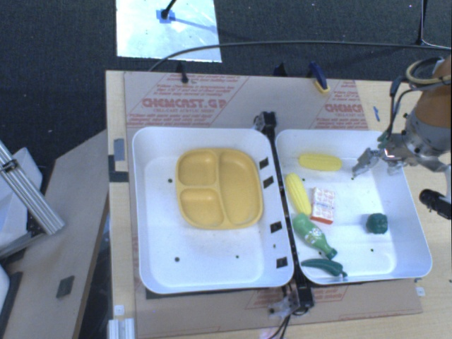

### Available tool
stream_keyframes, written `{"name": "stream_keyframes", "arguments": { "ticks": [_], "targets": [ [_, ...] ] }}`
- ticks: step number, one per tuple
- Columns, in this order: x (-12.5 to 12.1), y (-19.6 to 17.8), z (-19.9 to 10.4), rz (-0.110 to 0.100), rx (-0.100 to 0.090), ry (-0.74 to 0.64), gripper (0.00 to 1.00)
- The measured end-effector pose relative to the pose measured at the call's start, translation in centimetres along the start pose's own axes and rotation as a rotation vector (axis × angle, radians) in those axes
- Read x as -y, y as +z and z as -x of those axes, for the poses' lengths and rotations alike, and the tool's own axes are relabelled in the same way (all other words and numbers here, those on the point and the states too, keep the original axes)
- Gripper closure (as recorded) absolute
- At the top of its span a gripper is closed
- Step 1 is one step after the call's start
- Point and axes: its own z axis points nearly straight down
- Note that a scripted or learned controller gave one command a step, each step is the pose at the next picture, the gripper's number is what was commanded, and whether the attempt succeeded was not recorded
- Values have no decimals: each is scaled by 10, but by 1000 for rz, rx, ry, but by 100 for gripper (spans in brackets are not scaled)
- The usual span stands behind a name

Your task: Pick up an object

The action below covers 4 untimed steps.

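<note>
In the right bin (406, 210) lie a yellow lemon-like piece (320, 162), a corn cob (297, 193), a small red-and-white box (323, 205), a green bottle (313, 236), a green pepper or bean (323, 266) and a dark green broccoli piece (376, 223). My gripper (369, 160) hangs over the bin's upper right part, to the right of the yellow piece, with nothing visibly between its fingers. It stands apart from every object.
The left bin (152, 260) holds a yellow divided plate (217, 188). A black hinge strip (277, 189) separates the bins. The arm's orange band (431, 104) is at the right edge. A shiny sheet (168, 20) lies beyond the bench.
</note>
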Motion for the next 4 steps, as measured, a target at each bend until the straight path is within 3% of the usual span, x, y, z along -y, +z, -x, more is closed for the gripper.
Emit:
{"name": "stream_keyframes", "arguments": {
  "ticks": [2,3,4],
  "targets": [
    [0,77,-3,1,0,0,0],
    [-2,65,-3,7,2,-1,100],
    [-5,9,-13,8,1,-4,100]
  ]
}}
